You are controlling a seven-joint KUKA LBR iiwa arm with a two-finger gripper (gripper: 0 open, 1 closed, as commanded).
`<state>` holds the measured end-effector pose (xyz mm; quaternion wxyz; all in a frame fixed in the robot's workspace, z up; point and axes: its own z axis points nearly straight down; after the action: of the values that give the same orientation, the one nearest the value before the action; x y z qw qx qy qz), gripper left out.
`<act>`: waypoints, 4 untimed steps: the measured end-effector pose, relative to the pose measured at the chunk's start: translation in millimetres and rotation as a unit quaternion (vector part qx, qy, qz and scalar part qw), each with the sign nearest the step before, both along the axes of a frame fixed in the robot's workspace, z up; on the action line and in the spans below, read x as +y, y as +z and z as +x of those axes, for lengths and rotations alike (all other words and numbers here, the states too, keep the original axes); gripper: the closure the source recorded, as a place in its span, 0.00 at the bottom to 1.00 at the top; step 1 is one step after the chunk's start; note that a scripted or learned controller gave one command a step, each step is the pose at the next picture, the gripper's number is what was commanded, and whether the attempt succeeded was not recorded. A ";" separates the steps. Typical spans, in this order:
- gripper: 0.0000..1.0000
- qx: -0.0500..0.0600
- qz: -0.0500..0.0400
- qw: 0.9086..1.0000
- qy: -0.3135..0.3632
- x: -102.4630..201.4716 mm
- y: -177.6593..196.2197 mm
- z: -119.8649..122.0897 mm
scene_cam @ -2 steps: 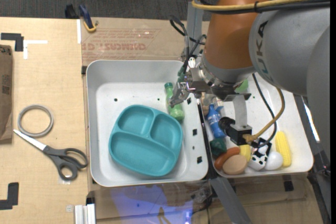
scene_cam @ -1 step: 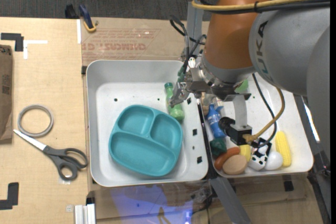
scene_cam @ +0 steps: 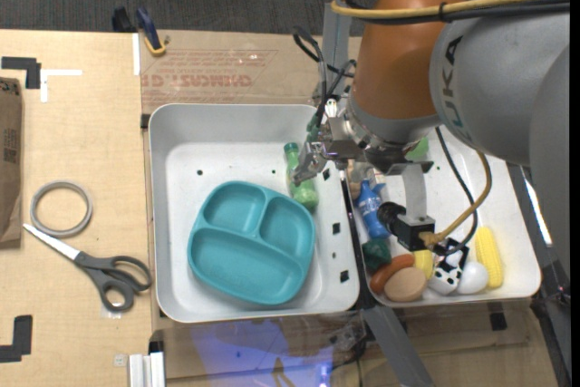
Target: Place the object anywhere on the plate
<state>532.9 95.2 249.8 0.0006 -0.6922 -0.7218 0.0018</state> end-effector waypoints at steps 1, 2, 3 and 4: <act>0.00 0.000 0.000 1.000 0.000 0.0 0.0 0.0; 0.00 0.000 0.000 1.000 0.000 0.0 0.0 0.0; 0.00 0.000 0.000 1.000 0.000 0.0 0.0 0.0; 0.00 0.000 0.000 1.000 0.000 0.0 0.0 0.0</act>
<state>532.9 95.2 249.8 0.0006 -0.6922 -0.7218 0.0018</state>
